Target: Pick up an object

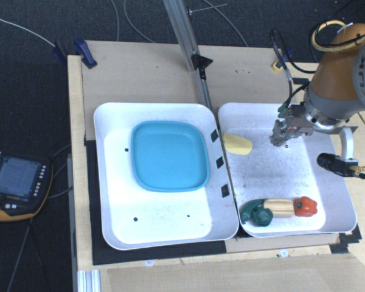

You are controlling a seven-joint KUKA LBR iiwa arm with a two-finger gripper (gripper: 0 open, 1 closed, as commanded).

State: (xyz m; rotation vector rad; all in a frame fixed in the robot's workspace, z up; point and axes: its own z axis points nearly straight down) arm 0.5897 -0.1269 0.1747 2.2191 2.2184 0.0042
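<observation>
The yellow object [238,143] is lying in the right bin [328,190], near its left wall, long axis running roughly across the view. The gripper [284,134] is hovering just to its right, nothing between its fingers; open or clenched, I cannot tell. It is needing a short leftward reach.

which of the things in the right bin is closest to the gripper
The pale yellow piece, lying alone near the right bin's left wall, level with the gripper. The green, tan and red items sit together along the near edge.
</observation>
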